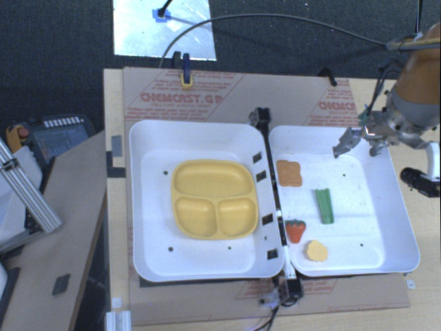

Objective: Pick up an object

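Orange and grey, the arm reaches in from the right, its gripper point(360, 145) hanging over the far edge of the right bin point(396, 205) with its two dark fingers spread apart and nothing between them. Four small play-food pieces lie on this bin's floor, any of which could be picked. A tan, toast-like slice point(289, 173) with a browner border lies flat at the far left, near the divider. A green, stick-shaped piece point(324, 205) lies lengthwise towards the middle, well apart from the gripper. Nearer the front sits a red piece with a green top point(295, 230), like a strawberry or small pepper, close against the left wall. Just right of it and a little nearer lies a round yellow piece point(317, 251). The left bin point(148, 205) holds a yellow tray point(214, 198) with three compartments. Both bins rest on a brown cardboard sheet point(227, 92) printed in red; the lettering at the far left seems to read "CHEMCAST GP", and similar print at the far right is too slanted to read.
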Robot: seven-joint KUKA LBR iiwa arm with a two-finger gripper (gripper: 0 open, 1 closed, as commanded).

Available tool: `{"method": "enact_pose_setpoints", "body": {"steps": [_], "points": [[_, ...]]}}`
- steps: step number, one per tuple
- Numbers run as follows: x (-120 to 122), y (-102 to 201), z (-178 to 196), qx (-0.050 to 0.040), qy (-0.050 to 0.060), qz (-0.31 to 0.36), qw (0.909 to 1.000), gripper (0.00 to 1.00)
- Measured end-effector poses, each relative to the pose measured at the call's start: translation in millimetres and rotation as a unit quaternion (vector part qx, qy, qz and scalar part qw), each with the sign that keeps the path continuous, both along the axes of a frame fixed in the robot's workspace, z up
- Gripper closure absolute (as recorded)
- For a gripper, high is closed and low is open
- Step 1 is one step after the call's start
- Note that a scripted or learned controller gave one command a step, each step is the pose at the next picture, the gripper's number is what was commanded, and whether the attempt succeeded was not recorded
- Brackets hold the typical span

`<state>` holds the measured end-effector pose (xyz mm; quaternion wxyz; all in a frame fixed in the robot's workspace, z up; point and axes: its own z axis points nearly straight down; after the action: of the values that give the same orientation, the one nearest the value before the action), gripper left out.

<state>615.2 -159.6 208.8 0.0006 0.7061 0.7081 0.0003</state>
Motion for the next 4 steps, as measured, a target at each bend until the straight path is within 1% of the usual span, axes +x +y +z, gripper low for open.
{"method": "enact_pose_setpoints", "body": {"steps": [1,3,4], "points": [[-1.6,-7.5,-43.8,-0.0003,0.000,-0.001,1.0000,0.00],[0.0,-8.4,-124.9,-0.0001,0.000,-0.001,1.0000,0.00],[0.8,-8.7,-113.5,-0.0005,-0.002,-0.001,1.0000,1.00]]}}
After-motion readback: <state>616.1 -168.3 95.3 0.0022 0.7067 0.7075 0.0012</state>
